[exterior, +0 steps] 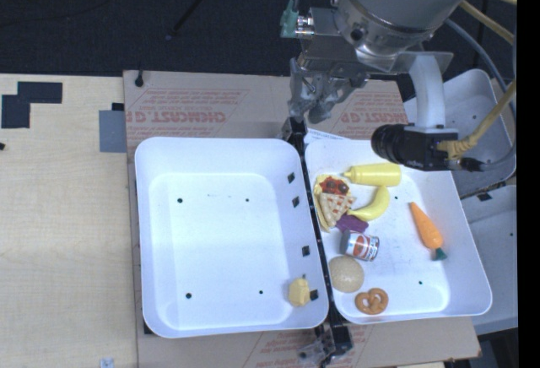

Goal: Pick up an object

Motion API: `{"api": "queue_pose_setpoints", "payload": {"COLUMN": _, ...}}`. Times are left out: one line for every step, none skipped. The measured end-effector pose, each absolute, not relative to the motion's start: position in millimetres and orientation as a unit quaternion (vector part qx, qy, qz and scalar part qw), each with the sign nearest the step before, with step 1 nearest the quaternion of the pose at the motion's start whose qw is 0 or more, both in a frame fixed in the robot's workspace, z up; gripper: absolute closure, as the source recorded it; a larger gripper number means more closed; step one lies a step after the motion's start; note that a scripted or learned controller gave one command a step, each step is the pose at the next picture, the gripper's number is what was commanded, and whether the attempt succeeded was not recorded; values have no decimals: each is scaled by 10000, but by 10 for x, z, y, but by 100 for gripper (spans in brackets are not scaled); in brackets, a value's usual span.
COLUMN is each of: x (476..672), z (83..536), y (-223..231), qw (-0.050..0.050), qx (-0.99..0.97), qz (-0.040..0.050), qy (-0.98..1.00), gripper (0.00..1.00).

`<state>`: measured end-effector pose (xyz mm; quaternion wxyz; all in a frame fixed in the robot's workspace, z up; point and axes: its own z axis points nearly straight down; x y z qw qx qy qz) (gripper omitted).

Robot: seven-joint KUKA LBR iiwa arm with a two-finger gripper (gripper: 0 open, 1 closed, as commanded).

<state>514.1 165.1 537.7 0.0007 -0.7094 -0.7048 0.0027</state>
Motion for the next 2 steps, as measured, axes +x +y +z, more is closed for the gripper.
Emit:
{"api": "queue_pose_setpoints", "payload": {"x": 4743, "z": 4258, "y": 2213, "qw": 30, "qx": -7049, "qz": 64, "qy": -7093, "gripper": 100}}
{"api": "queue_pose_setpoints", "payload": {"x": 4760, "z": 5441, "y": 2445, "qw": -10, "qx": -7056, "qz": -40, "qy": -7086, "gripper": 100}}
